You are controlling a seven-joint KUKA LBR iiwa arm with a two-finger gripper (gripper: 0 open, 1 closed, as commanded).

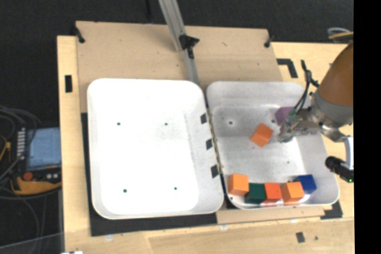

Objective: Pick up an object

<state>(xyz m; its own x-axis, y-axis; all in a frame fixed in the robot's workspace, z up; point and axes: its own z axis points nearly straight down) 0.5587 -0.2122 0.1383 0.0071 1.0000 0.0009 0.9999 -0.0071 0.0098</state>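
My gripper [288, 131] hangs low over the right bin [250, 95], near its right side. An orange block [261, 135] lies tilted just left of it, apart from the fingers. A purple object [284, 113] peeks out from behind the gripper's upper left, partly hidden by it. Along the bin's front wall sits a row of blocks: orange [239, 183], dark green [256, 193], orange [273, 191], orange [292, 191] and blue [306, 182]. Nothing shows between the fingers.
The left bin [146, 146] lies beside the right one, sharing a middle wall. A slanted metal rail [172, 9] runs from the top down to the bins' junction. Cables and a blue device [44, 149] sit off the bench at left.
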